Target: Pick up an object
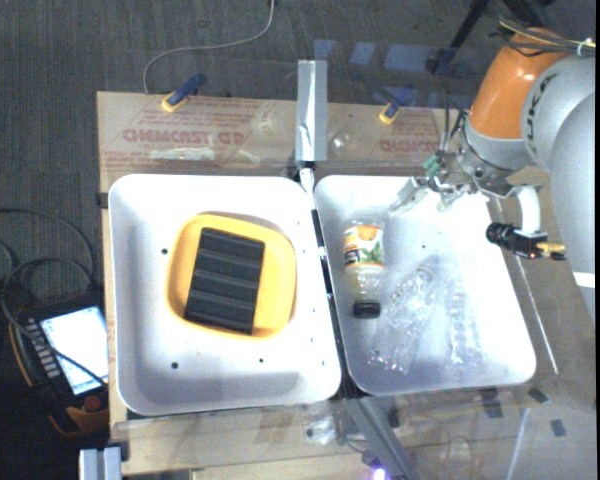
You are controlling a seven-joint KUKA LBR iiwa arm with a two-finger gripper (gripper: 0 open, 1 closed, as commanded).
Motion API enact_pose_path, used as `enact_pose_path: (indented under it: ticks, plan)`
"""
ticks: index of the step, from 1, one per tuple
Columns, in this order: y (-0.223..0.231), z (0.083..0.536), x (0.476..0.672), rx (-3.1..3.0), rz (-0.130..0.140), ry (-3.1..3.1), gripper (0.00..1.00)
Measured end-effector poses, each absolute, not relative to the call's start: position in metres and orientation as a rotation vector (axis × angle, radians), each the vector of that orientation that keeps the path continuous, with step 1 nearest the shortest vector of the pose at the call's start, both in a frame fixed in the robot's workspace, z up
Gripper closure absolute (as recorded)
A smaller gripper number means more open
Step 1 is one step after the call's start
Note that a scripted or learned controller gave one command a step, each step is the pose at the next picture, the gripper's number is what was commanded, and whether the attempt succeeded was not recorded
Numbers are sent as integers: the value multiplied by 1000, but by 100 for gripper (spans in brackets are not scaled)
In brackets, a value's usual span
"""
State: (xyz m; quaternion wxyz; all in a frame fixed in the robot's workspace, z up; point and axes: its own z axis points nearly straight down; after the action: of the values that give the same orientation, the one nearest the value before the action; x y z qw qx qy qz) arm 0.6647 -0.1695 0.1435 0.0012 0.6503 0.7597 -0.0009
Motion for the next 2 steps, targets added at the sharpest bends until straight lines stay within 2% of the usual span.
enact_pose_path:
  ticks: [1,2]
  plan:
    - [-126,90,668,1793,-4,2572,0]
    - [-112,178,669,1790,1,2579,0]
